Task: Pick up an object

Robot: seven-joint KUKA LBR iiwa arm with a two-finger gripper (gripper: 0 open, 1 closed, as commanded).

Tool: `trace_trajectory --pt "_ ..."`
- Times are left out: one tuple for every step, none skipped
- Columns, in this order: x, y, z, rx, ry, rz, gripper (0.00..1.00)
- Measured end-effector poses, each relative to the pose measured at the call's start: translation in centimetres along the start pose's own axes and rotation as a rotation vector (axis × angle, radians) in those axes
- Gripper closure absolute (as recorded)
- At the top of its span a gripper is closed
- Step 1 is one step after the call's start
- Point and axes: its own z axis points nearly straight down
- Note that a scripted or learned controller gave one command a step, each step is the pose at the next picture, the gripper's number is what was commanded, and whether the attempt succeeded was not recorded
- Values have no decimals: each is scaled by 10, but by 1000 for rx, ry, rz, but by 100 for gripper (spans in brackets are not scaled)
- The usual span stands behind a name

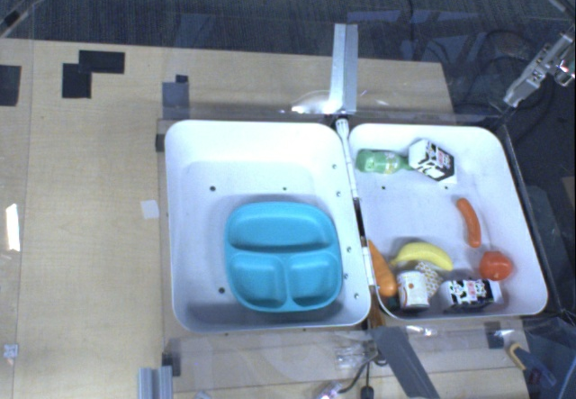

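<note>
A: Tool, entry one?
B: Gripper (pixel 540 71), pale metal, at the upper right, outside both bins and over the dark floor. Whether it is open or closed: cannot tell. Nothing is seen between its tips.

A: Contents of the right bin (pixel 504 163), the one nearer the tool?
B: Closest below and left of the gripper, a black-and-white carton (pixel 432 159), touching a green bottle (pixel 379 161) lying on its side farther left. Farther down, an orange sausage-shaped piece (pixel 468 221) and a red tomato (pixel 496 266). Along the wall farthest from the tool: a black-and-white cow-pattern carton (pixel 468 292), a small printed can (pixel 413 290), a yellow banana (pixel 423 255) just above the can, and a carrot (pixel 382 271) against the divider.

A: Left bin (pixel 193 208)?
B: One blue divided plate (pixel 283 255), three compartments, well apart from the gripper, across the divider.

A: Anything touched by the tool?
B: No item listed is in contact with it.
</note>
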Motion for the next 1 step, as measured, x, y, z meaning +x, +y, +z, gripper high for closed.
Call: trace_trajectory --pt "-3 3 3 -1 -2 -289 100"
